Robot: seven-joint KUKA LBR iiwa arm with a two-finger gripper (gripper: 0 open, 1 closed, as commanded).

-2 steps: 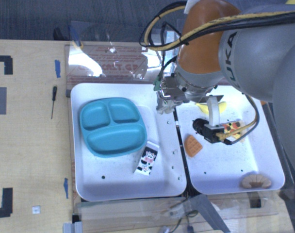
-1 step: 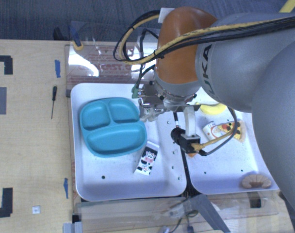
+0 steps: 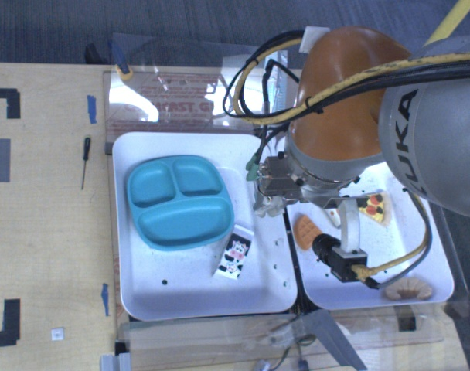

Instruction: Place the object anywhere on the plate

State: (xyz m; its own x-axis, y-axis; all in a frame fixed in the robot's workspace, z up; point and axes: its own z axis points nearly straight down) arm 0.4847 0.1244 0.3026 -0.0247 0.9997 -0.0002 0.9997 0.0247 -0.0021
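Observation:
A blue divided plate [image 3: 179, 201] lies in the left bin [image 3: 142, 284], toward its far left. A small white carton with black cow markings [image 3: 234, 255] rests on the bin floor just off the plate's near right corner. My gripper [image 3: 267, 202] hangs over the wall between the two bins, right of the plate, largely covered by the orange wrist band. In the right bin [image 3: 436, 277] lie an orange bread-like piece [image 3: 305, 232], a pizza slice [image 3: 374, 207] and a tan croissant-like piece [image 3: 409, 289].
The grey arm and its looping cables cover most of the right bin's far half. A clear plastic sheet [image 3: 173, 99] lies behind the bins. A wooden bench top [image 3: 42, 230] extends to the left.

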